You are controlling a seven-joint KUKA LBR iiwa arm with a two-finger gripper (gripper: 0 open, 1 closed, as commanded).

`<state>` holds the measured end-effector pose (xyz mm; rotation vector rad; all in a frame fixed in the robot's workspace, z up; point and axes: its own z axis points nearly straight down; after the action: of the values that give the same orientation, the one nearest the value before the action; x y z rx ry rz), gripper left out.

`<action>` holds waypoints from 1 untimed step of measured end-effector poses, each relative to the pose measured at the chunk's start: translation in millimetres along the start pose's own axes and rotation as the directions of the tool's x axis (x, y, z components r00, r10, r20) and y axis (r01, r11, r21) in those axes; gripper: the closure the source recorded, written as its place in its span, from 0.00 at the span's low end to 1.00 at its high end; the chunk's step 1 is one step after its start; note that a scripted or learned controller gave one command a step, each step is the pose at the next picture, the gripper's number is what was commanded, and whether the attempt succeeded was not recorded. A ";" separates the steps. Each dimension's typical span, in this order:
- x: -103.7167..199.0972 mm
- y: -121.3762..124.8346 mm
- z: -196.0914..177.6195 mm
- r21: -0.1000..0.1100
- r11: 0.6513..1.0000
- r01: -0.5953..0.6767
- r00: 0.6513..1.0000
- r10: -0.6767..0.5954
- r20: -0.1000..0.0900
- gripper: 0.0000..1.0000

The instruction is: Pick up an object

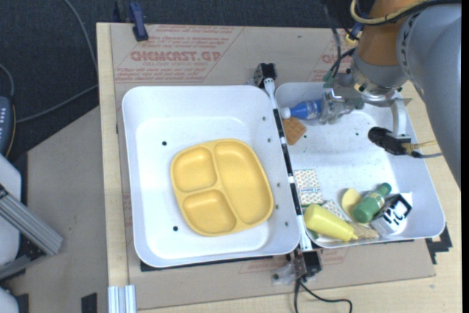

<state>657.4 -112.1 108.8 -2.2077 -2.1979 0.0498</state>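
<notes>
My gripper (334, 108) is low in the far left part of the right bin (431, 190), with the arm coming in from the right. A blue bottle (301, 111) lies on its side right against the gripper, pointing left toward the bin's divider. Whether the bottle is held is not clear from this angle. A brown flat piece (294, 130) lies just in front of the bottle.
At the right bin's near end lie a patterned packet (308, 185), a yellow object (328, 223), a green bottle (368, 204) and a black-and-white box (396, 211). The left bin (146, 128) holds a yellow divided plate (220, 185).
</notes>
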 end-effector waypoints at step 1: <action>29.9 -82.2 -73.1 -0.040 0.999 0.004 1.000 -0.004 -0.005 1.00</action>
<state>578.5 -81.5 185.1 -2.2209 -2.2202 0.0004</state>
